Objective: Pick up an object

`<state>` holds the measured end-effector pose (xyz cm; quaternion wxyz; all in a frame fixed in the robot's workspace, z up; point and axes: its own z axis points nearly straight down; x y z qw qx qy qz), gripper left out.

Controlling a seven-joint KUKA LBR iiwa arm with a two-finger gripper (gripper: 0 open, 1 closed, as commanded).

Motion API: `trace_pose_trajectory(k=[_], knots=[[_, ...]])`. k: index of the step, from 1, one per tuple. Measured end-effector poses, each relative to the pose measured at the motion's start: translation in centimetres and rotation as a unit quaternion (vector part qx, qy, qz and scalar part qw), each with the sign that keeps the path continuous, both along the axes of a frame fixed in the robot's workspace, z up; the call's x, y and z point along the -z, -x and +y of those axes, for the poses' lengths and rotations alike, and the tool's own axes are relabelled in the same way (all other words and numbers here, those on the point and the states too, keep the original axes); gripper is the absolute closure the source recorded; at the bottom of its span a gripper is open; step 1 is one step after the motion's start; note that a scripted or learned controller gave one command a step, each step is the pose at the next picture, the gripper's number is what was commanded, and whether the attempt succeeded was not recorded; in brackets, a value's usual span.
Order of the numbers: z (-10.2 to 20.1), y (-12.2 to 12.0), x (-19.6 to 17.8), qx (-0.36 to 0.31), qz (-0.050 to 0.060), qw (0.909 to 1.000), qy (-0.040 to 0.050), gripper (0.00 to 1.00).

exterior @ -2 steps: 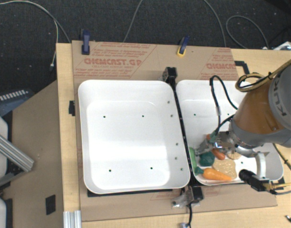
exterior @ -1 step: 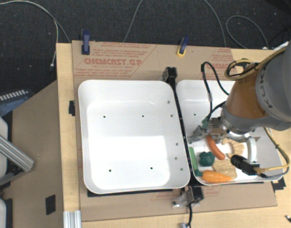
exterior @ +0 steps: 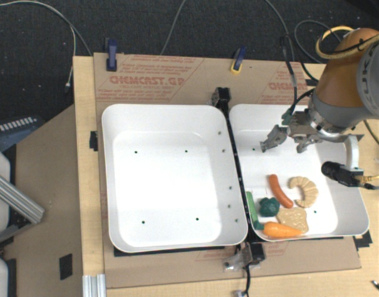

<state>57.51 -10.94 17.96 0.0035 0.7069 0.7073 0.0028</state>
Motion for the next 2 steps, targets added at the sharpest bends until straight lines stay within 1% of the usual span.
trace_pose_trajectory(k=[1, 2], knots=[[0.9, 6.9, 6.3, 0.001, 0.008, 1.0000, -0.0012, 0.00], [0.2, 6.1, 9.6, 0.000, 0.005, 1.0000, -0.0006, 0.00]])
